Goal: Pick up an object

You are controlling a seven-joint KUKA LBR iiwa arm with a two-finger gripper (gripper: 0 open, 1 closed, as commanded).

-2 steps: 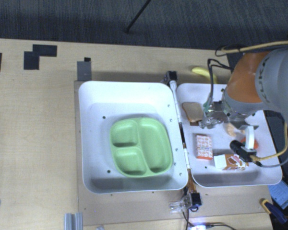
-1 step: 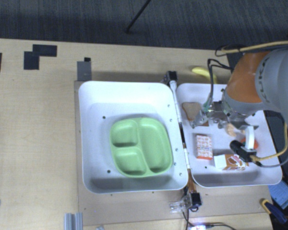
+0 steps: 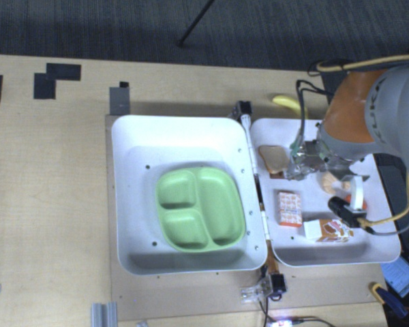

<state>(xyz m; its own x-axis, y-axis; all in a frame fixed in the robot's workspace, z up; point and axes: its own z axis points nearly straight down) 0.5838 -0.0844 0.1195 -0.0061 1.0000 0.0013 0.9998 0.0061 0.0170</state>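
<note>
Camera view: hand low in right bin, finger state unclear. Nearest object, orange-white packet, lies just below it in frame, long axis running top-bottom.

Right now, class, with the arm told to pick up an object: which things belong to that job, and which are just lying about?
Part of the job:
gripper
right bin
brown item
red-and-white packet
small printed packet

Just lying about:
left bin
green divided tray
yellow item
black tape pieces
</note>
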